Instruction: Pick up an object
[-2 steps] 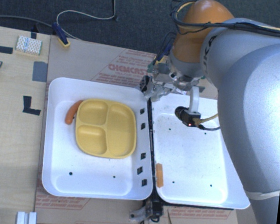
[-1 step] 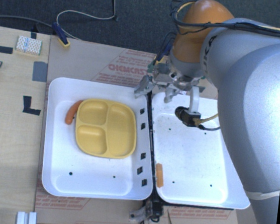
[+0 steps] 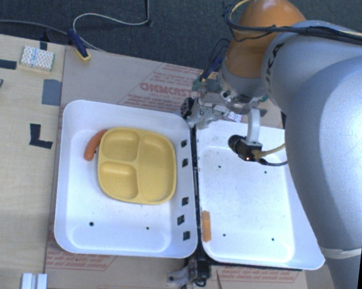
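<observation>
From above, the tool (image 3: 201, 113) is seen at the far end of the divide between the two bins; whether it is open or closed cannot be told. A yellow sectioned plate (image 3: 137, 165) and an orange sausage (image 3: 92, 145) are found in the left bin (image 3: 117, 237); a small orange piece (image 3: 206, 225) lies in the right bin (image 3: 259, 202)
</observation>
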You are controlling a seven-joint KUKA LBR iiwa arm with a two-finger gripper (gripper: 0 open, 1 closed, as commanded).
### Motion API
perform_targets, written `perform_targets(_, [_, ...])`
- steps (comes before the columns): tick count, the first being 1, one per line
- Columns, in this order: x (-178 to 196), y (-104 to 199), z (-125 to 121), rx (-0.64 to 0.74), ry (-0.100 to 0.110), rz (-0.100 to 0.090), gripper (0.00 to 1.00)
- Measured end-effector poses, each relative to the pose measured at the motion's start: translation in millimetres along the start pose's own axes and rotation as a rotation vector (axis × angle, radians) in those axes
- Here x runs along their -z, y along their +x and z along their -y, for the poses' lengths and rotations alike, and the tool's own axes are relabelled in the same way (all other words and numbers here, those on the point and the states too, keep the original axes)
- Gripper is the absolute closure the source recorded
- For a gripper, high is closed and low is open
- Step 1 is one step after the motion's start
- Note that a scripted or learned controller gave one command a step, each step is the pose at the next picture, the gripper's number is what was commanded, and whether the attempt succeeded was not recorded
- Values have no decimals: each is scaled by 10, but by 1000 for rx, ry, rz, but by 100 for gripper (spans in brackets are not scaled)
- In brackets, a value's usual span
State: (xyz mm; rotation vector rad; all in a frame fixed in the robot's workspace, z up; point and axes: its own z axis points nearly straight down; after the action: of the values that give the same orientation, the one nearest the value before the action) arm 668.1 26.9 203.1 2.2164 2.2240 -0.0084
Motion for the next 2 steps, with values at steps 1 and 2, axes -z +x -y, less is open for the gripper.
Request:
perform_targets(1, [-2,-3,1,0,0,1,0])
perform_targets(2, [94,-1,0,1,1,2,100])
